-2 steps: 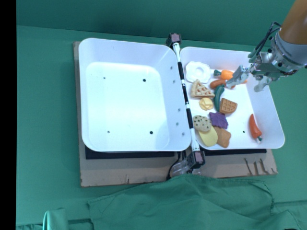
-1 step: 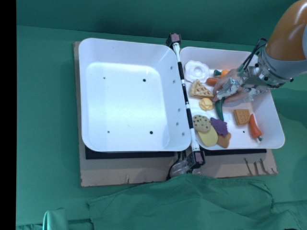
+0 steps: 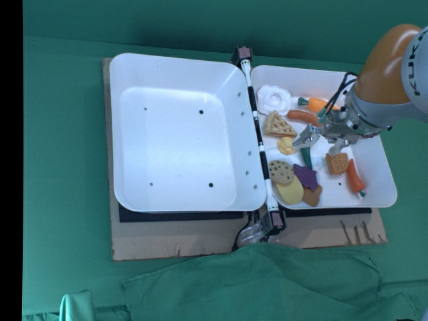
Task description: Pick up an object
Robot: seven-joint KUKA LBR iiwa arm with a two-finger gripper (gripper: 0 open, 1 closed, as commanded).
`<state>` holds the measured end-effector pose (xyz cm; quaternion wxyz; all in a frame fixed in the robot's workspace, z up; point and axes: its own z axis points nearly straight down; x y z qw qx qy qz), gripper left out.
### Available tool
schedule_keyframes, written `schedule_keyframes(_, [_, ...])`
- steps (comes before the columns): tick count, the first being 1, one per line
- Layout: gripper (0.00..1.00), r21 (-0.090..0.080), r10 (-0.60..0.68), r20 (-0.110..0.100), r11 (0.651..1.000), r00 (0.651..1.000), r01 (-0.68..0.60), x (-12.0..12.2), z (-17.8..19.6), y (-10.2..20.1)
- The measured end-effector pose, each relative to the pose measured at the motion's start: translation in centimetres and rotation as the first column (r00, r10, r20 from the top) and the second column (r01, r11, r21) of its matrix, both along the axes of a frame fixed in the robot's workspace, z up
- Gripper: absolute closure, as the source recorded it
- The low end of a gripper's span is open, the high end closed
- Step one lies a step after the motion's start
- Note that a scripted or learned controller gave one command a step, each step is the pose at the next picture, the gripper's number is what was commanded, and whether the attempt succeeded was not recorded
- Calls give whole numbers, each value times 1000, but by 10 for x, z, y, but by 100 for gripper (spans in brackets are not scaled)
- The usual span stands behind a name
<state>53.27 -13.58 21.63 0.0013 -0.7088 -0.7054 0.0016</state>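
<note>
Right bin [image 3: 381, 179] crowded with toy food; pincer [image 3: 319, 138] hovers mid-bin, state unclear; left bin [image 3: 134, 72] roomy.

White bins [image 3: 180, 85], green bench [image 3: 67, 146], brown cardboard base [image 3: 167, 246], orange-banded grey arm [image 3: 391, 65], tan cookie with dark chips [image 3: 281, 172], purple grapes [image 3: 306, 177], yellow-orange pizza slice [image 3: 277, 126]

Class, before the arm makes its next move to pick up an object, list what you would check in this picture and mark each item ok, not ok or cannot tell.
1. Gripper is over the right bin: ok.
2. Objects lie within that bin: ok.
3. Something is already between the fingers: cannot tell.
4. Green piece just below the gripper stands apart from the waffle: ok.
5. Cookie, yellow piece and purple piece are separated: not ok, they touch.
</note>
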Motion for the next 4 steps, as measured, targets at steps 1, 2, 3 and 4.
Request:
schedule_keyframes(1, [0,-4,2,16,1000,1000,-2,3,-22,-1])
schedule_keyframes(2, [100,-5,-2,16,1000,1000,2,2,-13,-2])
schedule_keyframes(3, [100,-3,2,14,1000,1000,-2,2,33,0])
schedule_keyframes(4, [100,-3,2,15,1000,1000,-2,-4,80,-4])
